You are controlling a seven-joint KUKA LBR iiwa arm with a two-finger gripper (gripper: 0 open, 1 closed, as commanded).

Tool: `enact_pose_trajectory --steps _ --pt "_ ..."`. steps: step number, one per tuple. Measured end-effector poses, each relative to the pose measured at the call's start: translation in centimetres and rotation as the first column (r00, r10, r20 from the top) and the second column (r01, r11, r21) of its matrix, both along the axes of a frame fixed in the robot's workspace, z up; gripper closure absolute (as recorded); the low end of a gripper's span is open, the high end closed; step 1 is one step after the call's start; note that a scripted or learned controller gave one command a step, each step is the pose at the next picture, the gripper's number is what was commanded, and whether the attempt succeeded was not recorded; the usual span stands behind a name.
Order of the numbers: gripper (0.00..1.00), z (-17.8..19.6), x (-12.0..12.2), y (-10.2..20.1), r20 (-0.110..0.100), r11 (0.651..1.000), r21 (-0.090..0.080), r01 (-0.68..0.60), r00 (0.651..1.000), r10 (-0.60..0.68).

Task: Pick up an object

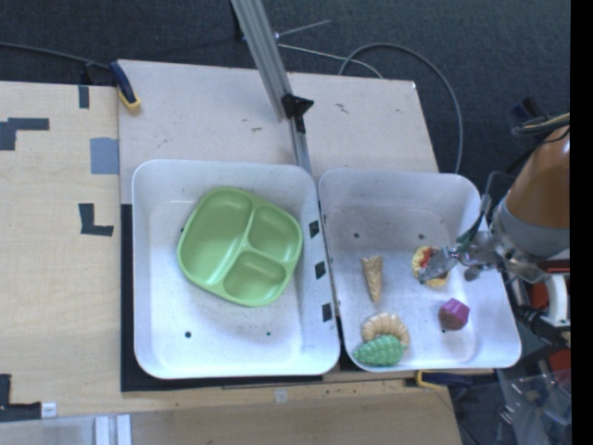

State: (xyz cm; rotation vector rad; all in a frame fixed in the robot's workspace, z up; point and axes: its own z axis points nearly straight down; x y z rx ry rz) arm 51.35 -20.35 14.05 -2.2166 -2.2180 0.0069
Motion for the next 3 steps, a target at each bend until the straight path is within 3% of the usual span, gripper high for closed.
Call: enact_pose_trajectory --steps 1,2,3 --pt "0.00 -5.2 0.0 0.0 0.007 1.000 -0.003 0.000 1.000 0.000" --pt "1.00 -4.0 0.0 0.1 0.006 1.000 0.000 -0.002 1.000 0.002" --pt "1.00 2.1 0.6 0.4 0.011 1.000 -0.003 -0.002 1.000 0.002"
